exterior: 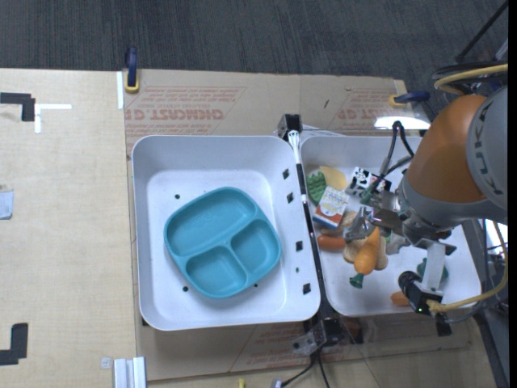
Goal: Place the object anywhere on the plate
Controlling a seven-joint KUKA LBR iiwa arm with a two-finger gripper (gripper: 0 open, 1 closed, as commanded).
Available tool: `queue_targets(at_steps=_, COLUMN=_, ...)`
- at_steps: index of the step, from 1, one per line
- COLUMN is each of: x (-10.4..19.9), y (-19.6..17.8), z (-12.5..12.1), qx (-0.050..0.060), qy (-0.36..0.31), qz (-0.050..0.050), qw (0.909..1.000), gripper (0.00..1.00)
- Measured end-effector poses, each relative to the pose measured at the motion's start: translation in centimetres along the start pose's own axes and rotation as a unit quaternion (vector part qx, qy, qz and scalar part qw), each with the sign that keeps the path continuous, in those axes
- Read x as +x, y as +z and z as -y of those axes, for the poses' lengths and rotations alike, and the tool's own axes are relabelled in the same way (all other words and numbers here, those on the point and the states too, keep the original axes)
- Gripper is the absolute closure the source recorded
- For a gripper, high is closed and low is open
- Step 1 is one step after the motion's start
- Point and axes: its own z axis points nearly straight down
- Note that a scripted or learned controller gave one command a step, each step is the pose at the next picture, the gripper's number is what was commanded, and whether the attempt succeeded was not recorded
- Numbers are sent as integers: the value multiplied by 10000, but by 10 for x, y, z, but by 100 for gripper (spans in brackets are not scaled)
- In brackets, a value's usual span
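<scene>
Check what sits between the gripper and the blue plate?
In the camera view, between the gripper and the blue plate: a hot-dog toy beside the gripper, then the two bins' adjoining walls, then bare floor of the left bin.

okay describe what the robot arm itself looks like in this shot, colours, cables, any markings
The arm is bulky and rounded: a grey shell with a broad orange band above the wrist and dark lettering on the grey at the picture's right edge. Black cables run along it, and a yellowish hose loops above and below. The gripper is metallic grey with dark fittings.
</scene>
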Motion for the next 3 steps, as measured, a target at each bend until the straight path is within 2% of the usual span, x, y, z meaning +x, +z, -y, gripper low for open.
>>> queue_targets(at_steps=1, x=89, y=1, z=29, qx=14, qy=1067, qz=9, qw=9943, gripper=100)
queue_targets(at_steps=2, x=151, y=-23, z=9, qx=8, qy=-581, qz=15, qw=9983, gripper=100)
queue_targets(at_steps=3, x=151, y=-23, z=9, qx=7, qy=-589, qz=19, qw=9983, gripper=0)
